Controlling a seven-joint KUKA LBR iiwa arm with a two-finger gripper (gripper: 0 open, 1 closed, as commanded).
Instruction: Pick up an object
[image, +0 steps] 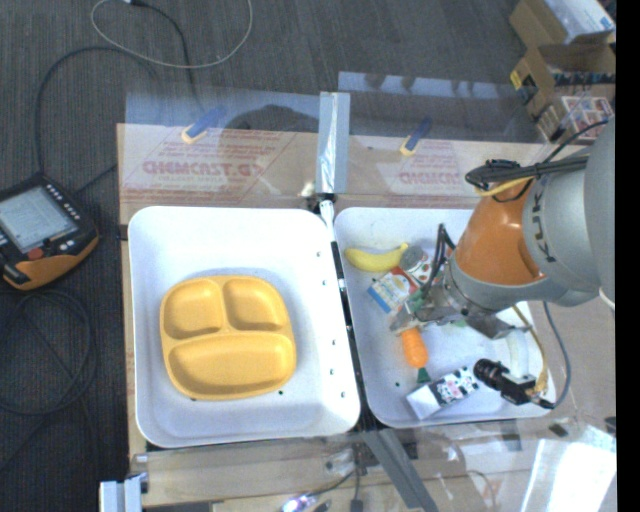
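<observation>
I cannot tell how the gripper (425, 312) stands. Touching it below lies one orange carrot (413, 347). Just left is one small carton (392, 290), above it one banana (375, 257). The left bin (150, 400) holds one yellow tray (228, 335).

I see dark grey carpet (60, 380) around the bench (250, 165), whose brown top carries faint red lettering. A pendant (40, 228) lies on the floor off the bench's left edge, cables (170, 45) looping behind it. Cardboard boxes (565, 60) crowd the far right corner.
</observation>
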